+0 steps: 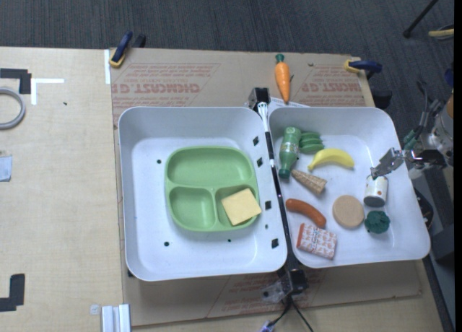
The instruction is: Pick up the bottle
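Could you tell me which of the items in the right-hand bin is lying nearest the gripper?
The small white can, lying directly beneath the gripper at the right bin's right side. The green bottle lies far off by the left wall.

Bright even overhead light, soft faint shadows inside the white bins (137, 201), mild softness overall, dim carpet beyond
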{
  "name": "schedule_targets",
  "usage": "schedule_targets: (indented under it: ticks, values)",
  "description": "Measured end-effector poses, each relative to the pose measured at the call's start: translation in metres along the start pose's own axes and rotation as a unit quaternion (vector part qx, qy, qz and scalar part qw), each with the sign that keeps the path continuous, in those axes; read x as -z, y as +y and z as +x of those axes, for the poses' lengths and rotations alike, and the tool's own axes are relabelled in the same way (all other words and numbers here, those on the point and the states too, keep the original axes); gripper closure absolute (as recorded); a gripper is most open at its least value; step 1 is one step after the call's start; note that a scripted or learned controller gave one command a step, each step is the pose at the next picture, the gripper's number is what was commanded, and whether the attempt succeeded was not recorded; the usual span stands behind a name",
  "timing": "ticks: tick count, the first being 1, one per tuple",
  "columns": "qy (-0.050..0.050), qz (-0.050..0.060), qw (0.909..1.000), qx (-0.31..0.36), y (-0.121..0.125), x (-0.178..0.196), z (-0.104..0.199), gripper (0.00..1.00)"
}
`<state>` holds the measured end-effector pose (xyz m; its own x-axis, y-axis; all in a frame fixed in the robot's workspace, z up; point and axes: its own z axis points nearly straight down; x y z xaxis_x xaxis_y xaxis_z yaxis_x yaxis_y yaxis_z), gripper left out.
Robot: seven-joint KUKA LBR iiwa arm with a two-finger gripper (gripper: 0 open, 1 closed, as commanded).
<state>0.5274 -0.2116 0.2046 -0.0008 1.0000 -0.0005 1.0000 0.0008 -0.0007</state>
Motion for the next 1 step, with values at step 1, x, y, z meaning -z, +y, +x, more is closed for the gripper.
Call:
schedule_targets:
  ticks: [1]
  values:
    - [-0.001, 0.000, 1.0000, 0.001, 0.0005, 0.0094, -0.0001, 1.00]
